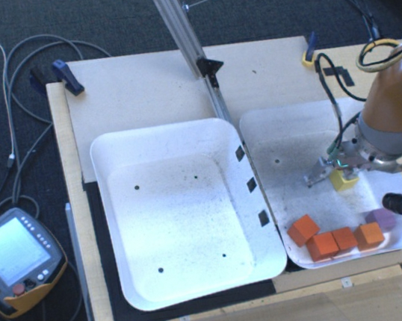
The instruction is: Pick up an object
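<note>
Camera view: gripper [329, 170], finger state indeterminate, low in the right bin [274, 144] beside a yellow block [343, 179], presumably its target, orange blocks [333, 237] lying near the front wall.

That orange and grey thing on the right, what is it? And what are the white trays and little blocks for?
It is a robot arm. A computer program moves it, and its job is to pick up one object. The picture comes from a single camera fixed above the bench, looking down at a slant, so the arm reaches in from the right.

On the bench sit two shallow white bins side by side, the left bin and the right bin. In the right bin, near its front edge, lie four orange blocks and a purple block.

The end effector is the arm's grasping part, like a hand with two fingers. It is down in the right bin, right by a small yellow block. I cannot tell from here whether it is really gripping that block.
</note>
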`<state>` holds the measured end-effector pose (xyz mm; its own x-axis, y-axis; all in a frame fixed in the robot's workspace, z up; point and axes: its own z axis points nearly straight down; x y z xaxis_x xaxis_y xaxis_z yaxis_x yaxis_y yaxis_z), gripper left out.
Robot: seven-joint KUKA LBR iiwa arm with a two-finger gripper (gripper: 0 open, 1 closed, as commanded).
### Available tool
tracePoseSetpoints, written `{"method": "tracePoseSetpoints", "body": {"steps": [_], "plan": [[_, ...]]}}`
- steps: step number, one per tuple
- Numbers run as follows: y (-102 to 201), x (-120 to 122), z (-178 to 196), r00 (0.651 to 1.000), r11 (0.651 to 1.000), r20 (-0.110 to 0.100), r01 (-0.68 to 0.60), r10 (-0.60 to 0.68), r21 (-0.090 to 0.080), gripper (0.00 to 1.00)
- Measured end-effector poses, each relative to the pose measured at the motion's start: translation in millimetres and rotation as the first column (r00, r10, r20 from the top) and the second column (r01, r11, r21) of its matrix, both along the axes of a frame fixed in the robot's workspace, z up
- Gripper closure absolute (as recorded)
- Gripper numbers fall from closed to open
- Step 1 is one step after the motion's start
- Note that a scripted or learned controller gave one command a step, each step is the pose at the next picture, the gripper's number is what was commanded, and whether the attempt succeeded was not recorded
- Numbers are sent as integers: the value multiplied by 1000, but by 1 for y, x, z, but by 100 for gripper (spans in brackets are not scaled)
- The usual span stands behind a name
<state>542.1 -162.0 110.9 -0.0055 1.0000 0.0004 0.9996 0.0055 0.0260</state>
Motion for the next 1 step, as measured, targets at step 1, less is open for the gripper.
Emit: {"method": "tracePoseSetpoints", "body": {"steps": [1], "plan": [[-35, 93, -1, 1000, 1000, -7, 1, -2, -8, 0]]}}
